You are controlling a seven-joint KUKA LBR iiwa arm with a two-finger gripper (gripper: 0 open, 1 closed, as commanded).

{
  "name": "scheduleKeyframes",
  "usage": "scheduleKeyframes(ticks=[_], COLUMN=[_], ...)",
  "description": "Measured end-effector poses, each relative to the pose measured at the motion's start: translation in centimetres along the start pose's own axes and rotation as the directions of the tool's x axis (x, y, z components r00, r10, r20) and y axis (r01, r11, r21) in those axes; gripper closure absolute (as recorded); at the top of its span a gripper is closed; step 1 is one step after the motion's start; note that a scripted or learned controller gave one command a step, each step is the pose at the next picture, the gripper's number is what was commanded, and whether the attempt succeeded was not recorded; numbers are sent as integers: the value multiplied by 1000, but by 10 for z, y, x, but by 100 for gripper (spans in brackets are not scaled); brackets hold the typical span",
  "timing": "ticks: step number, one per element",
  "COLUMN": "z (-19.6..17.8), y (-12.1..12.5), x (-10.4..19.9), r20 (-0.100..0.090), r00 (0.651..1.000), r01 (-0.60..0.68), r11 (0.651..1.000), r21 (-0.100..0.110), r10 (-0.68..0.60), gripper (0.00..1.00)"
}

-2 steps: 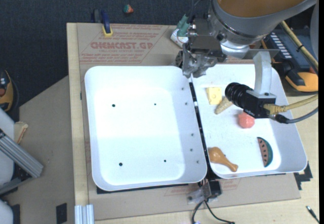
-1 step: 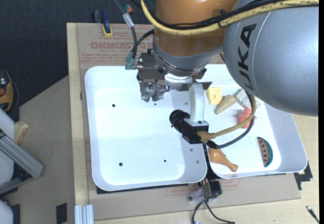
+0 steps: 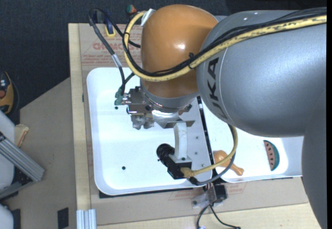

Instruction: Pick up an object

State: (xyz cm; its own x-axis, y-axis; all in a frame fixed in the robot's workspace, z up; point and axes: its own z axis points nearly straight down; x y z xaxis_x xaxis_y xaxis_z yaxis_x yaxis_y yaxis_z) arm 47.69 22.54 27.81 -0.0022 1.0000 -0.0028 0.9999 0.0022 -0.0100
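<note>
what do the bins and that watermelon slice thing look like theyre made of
Left bin: probably smooth, glossy white plastic, judging by its rounded moulded rim and soft sheen. Watermelon slice in the right bin: likely a plastic or rubber toy with flat printed-looking colours; too small to be sure.

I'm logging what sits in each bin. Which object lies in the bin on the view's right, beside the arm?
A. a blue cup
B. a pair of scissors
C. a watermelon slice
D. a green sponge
C: a watermelon slice, red with dark seeds and a green rind, lies on the right bin's white floor next to the grey arm.
</note>
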Motion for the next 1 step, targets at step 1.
scheduleKeyframes(ticks=[1], z=[-210], y=[1], x=[-39], r20=[-11], r00=[1000], r01=[-3], r11=[1000], r21=[-29], r10=[3], gripper=[100])
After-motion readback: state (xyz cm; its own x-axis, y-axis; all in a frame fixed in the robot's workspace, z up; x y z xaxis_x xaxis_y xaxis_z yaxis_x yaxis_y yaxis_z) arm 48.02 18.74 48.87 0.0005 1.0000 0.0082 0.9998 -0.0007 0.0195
